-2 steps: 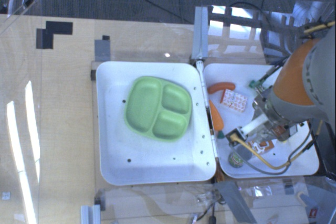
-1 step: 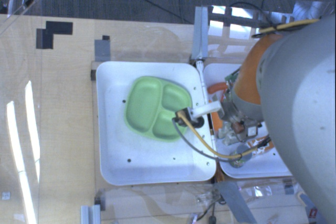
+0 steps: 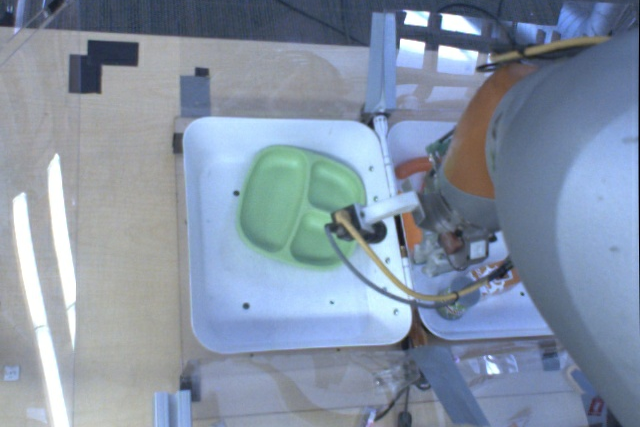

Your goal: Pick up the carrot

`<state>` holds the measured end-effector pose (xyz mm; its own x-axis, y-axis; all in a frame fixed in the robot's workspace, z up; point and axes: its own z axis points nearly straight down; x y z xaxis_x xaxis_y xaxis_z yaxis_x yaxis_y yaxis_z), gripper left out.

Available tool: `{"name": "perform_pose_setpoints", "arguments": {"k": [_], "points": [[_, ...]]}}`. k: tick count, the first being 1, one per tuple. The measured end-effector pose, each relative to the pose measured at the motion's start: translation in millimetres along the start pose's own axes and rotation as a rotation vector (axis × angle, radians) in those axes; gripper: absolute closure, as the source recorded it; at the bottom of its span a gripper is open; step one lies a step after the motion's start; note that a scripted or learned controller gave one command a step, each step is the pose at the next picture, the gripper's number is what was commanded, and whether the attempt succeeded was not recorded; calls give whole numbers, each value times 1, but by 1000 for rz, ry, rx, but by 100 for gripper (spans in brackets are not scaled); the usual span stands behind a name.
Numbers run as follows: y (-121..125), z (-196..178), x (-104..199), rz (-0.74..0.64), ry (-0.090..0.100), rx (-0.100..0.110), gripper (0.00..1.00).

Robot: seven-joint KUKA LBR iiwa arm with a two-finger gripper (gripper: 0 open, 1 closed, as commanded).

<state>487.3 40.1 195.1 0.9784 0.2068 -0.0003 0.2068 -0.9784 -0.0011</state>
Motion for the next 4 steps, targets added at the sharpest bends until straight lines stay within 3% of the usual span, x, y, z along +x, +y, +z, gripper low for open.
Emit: {"name": "perform_pose_setpoints", "arguments": {"k": [1, 2, 3, 4], "points": [[-41, -26, 9, 5, 3, 0, 100], [-8, 9, 1, -159, -2, 1, 100], [-53, -24, 11, -159, 1, 0, 100], [-23, 11, 4, -702, 0, 1, 100]]}}
